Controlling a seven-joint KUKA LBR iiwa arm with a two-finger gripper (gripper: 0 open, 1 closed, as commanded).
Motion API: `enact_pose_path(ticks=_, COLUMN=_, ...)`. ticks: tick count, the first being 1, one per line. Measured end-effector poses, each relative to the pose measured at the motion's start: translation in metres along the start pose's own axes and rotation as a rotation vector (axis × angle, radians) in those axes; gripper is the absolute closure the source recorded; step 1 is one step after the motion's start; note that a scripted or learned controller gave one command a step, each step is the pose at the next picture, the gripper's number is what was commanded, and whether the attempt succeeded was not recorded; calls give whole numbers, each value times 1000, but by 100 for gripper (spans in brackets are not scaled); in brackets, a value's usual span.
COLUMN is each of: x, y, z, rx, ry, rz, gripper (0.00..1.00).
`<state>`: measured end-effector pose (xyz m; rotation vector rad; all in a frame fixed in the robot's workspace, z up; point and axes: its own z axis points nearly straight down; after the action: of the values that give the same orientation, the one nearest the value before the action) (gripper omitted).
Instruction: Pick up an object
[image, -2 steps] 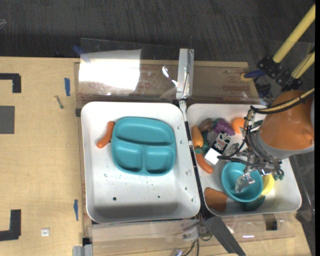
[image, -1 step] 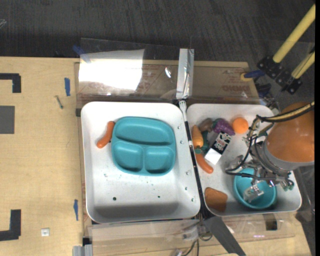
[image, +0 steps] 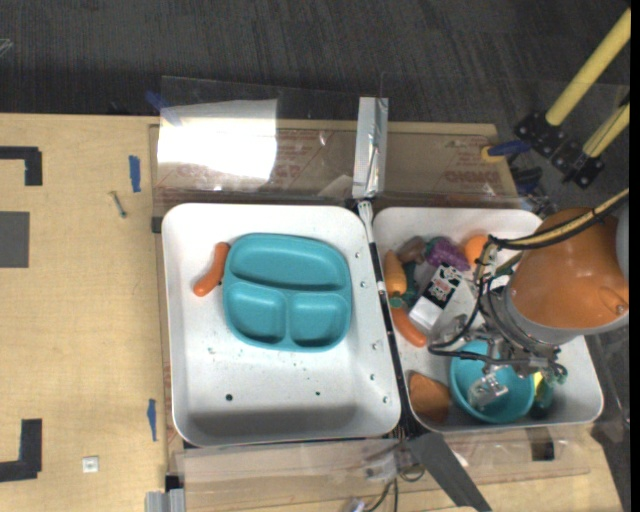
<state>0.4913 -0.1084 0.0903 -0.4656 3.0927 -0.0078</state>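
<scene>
Pick attempt, reach stage: gripper (image: 490, 388) low over teal bowl (image: 480, 400) in right bin (image: 585, 400), grip state unreadable; next, a confirmed hold, then lift

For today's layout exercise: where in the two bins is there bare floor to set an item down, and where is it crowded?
Free: the left bin floor below the teal tray, and the strip above it. The orange carrot lies left of the tray. Crowded: the right bin, packed with toys, a teal bowl and the claw.
</scene>
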Motion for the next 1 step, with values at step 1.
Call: enact_pose_path(ticks=1, x=-43, y=-67, z=-61, rx=-2, ry=3, rz=-75, gripper=0)
